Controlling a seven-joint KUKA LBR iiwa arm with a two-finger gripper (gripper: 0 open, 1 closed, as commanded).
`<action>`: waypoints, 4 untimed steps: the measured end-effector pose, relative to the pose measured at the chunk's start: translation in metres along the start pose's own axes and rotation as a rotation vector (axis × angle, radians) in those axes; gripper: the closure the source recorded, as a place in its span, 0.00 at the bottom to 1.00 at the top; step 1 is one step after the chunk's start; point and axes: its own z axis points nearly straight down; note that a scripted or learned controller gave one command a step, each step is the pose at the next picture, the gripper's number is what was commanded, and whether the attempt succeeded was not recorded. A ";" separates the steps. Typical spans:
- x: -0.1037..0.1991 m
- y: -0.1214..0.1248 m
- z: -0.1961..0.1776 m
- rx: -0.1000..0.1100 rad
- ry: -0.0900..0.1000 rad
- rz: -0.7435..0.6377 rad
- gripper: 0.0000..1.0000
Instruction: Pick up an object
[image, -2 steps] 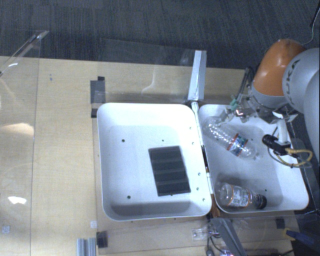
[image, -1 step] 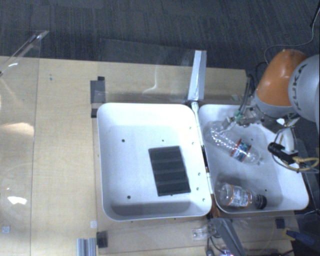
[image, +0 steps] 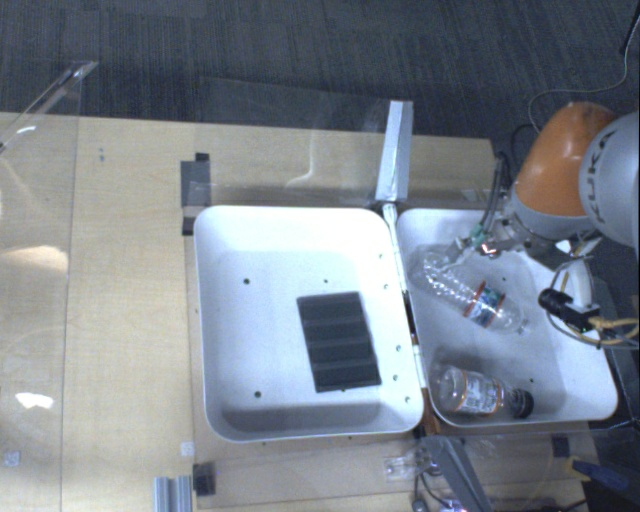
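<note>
Where the divider stands between the two bins, we see the left bin wide and mostly bare around a ridged black block lying left of the divider and toward its near end. The right bin is crowded: a clear plastic bottle lies tilted just right of the divider, and a small jar with a dark cap rests on its side by the near rim. The gripper hangs at the bottle's far end, right of the divider; we cannot tell its state.
</note>
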 end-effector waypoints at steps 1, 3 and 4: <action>-0.002 -0.008 0.000 -0.003 -0.001 -0.107 0.00; -0.002 -0.012 0.000 -0.003 -0.002 -0.191 0.00; 0.018 -0.058 0.017 0.036 0.025 -0.284 0.00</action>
